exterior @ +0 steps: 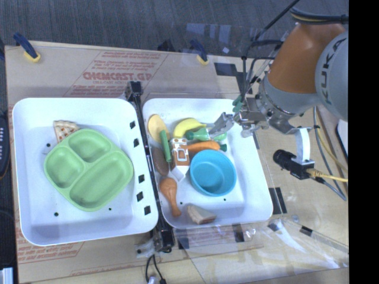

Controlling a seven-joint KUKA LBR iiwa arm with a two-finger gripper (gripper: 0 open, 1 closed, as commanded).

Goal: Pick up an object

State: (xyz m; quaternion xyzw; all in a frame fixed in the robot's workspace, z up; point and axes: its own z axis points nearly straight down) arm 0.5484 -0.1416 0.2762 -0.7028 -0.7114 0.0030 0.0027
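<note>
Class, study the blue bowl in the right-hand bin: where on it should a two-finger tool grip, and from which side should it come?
Probably the blue bowl is best pinched on its rim from straight above, one finger inside and one outside. It sits upright and open. The rim toward the bin's right wall looks freest; the carrot and other toys crowd its left and far sides.

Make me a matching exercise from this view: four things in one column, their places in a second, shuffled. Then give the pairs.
Things
1. green plate
2. blue bowl
3. banana
4. pizza slice

Places
A. far end of the right bin, by the gripper
B. middle of the right bin, near side of the carrot
C. far left corner of the left bin, partly under the plate's rim
D. middle of the left bin

Pairs: 1-D, 2-B, 3-A, 4-C
</note>
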